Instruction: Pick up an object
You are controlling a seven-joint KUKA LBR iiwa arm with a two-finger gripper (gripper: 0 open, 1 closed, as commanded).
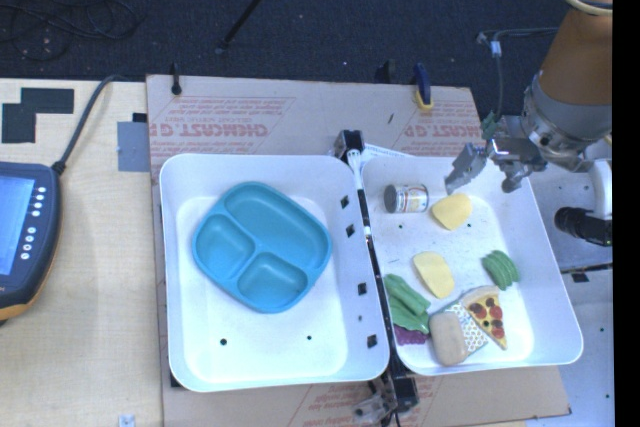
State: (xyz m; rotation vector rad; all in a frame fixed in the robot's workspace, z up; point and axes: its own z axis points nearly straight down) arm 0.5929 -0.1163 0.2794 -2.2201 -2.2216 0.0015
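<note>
The right bin [545, 245] holds a small silver can [407, 199] lying on its side, a yellow lump [452, 211], a pale yellow slice [434, 274], a green pod [500, 267], a green leafy piece [405, 301] over something purple, a pizza slice [486, 314] and a tan bread roll [449, 336]. My gripper [488, 170] hovers over the bin's far edge, up and right of the yellow lump. Its two fingers stand apart, open, with nothing between them.
The left bin [185, 315] holds a blue divided plate [262, 246]. A black divider [360, 245] runs between the bins. A tablet [22, 225] lies at the far left of the bench. Cardboard [260, 120] lies under the bins.
</note>
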